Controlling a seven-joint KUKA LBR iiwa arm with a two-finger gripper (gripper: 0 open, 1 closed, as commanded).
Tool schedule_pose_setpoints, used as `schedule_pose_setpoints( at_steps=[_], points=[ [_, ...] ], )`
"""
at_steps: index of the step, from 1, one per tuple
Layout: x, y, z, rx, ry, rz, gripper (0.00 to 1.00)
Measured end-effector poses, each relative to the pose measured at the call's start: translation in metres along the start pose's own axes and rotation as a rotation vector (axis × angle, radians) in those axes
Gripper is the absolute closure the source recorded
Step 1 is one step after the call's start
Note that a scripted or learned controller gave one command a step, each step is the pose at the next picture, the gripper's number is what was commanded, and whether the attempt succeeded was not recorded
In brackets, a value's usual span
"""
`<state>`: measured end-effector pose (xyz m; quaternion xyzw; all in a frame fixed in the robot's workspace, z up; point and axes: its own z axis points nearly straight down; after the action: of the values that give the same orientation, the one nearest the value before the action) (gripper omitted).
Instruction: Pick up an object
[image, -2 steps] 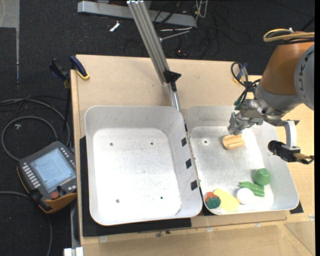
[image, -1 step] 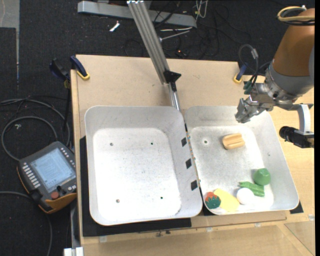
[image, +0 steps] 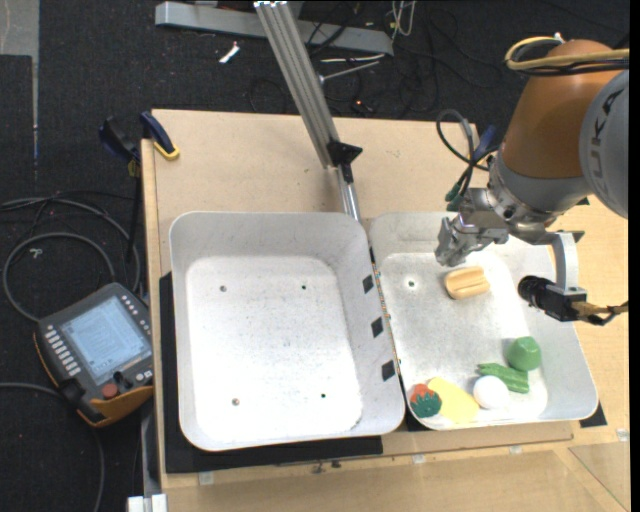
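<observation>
My gripper (image: 455, 247) hangs over the back of the right bin (image: 420, 330), just above and left of a tan bread-like block (image: 466, 283). The block lies on the bin floor and nothing shows between the fingers. Along the bin's front edge lie a green object (image: 515, 362), a white ball (image: 490, 392), a yellow piece (image: 455, 403) and a small red and green toy (image: 424, 399).
The left bin (image: 265, 330) sits beside the right one. A grey metal pole (image: 305, 85) slants down to the bins' back junction. A teach pendant (image: 95, 345) lies on the floor at left. A black camera mount (image: 548, 295) sticks out near the right bin's edge.
</observation>
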<state>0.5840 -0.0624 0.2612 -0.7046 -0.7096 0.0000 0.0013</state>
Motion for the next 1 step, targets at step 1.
schedule_pose_setpoints(
  at_steps=[1],
  points=[
    [0.0547, -0.0117, 0.0143, 0.001, 0.000, -0.001, 1.00]
  ],
)
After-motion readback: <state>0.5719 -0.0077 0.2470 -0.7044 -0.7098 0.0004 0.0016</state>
